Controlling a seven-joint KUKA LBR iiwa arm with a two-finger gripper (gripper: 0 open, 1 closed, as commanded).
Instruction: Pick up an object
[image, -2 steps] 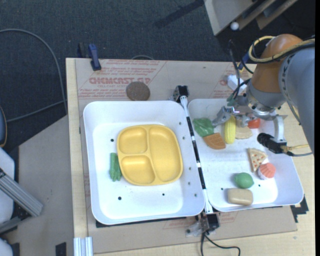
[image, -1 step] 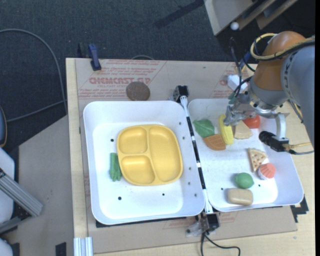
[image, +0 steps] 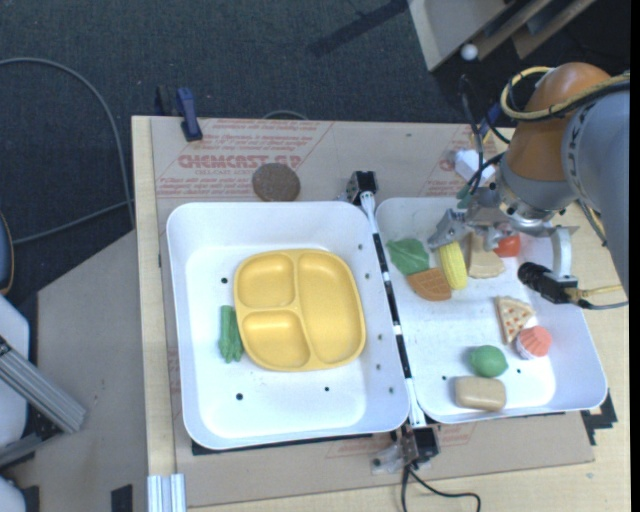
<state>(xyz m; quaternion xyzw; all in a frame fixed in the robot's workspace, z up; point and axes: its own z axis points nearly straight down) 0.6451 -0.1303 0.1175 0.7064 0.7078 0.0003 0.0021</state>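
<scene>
My gripper (image: 478, 238) hangs over the far part of the right bin (image: 570, 385), just above a cluster of toy foods. Directly below it lie a yellow corn cob (image: 453, 266) and a beige slice (image: 487, 266). A green leaf (image: 407, 254) and an orange-brown piece (image: 432, 287) sit to the left of the corn. A small red item (image: 508, 245) lies to its right. I see nothing lifted off the bin floor.
The right bin also holds a pizza wedge (image: 513, 318), a pink-red piece (image: 534, 343), a green ball (image: 488, 360) and a tan roll (image: 479, 393). In the left bin (image: 200, 390) are a yellow divided plate (image: 298, 305) and a green pod (image: 230, 333). A brown disc (image: 276, 183) lies behind it.
</scene>
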